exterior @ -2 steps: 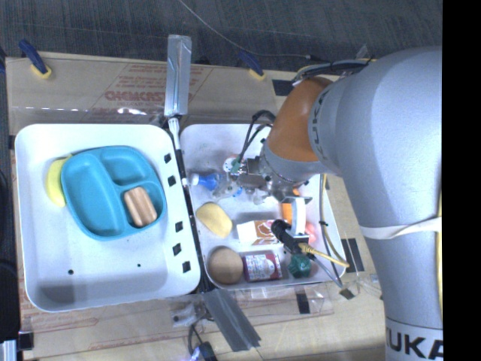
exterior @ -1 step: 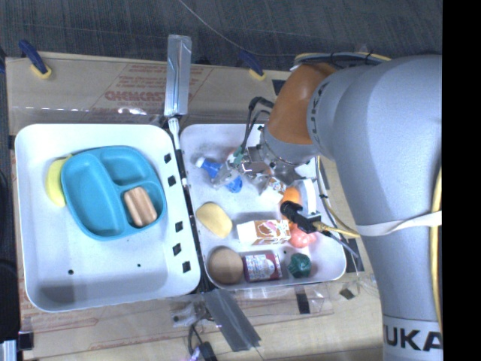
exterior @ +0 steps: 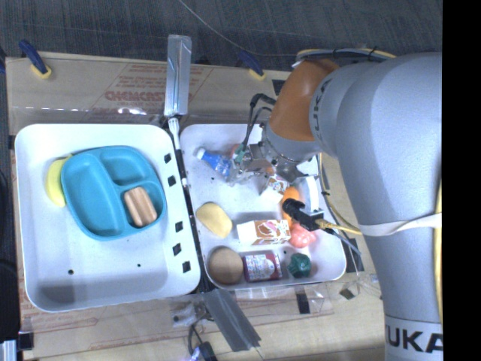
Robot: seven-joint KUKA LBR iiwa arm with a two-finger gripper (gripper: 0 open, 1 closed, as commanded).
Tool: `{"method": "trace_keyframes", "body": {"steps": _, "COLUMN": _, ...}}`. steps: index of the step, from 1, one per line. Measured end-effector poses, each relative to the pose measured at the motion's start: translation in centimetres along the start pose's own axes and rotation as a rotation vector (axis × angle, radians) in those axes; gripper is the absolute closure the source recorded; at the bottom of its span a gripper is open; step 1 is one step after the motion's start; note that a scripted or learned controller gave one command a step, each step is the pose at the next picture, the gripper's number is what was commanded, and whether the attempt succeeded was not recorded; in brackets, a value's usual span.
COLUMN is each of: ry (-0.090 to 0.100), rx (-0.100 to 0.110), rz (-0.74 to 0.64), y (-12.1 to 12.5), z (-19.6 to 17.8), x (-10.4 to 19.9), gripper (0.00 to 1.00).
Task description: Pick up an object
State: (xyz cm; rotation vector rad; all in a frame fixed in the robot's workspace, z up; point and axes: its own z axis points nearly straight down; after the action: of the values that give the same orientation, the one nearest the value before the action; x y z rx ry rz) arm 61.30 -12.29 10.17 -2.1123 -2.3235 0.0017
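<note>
My gripper (exterior: 246, 164) is low in the far part of the right bin (exterior: 197, 239), below the orange wrist band. Just left of it, touching or nearly touching it, lies a small blue and white object (exterior: 213, 159). Nearer the front of this bin are a yellow rounded piece (exterior: 214, 218), a white and brown packet (exterior: 264, 232), a brown ball (exterior: 224, 265), a dark red can (exterior: 261, 265), a green item (exterior: 300, 264) and a pink-orange item (exterior: 301, 237).
The left bin (exterior: 90, 280) holds a blue divided plate (exterior: 105, 190) with a brown roll (exterior: 140, 206) in one compartment and a yellow thing (exterior: 54, 180) tucked under its left edge. The arm's grey body (exterior: 391, 164) overhangs the right bin's right side.
</note>
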Motion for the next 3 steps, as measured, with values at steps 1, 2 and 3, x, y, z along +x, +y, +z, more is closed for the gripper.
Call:
{"method": "trace_keyframes", "body": {"steps": 1, "ry": 0.0, "rx": 0.0, "rz": 0.0, "y": 0.0, "z": 0.0, "x": 0.0, "gripper": 0.0}}
{"method": "trace_keyframes", "body": {"steps": 2, "ry": -0.001, "rx": -0.002, "rz": -0.094, "y": 1.7, "z": -1.5, "x": -1.4, "gripper": 0.0}}
{"method": "trace_keyframes", "body": {"steps": 3, "ry": 0.001, "rx": 0.003, "rz": -0.196, "y": 4.5, "z": 0.9, "x": 1.6, "gripper": 0.0}}
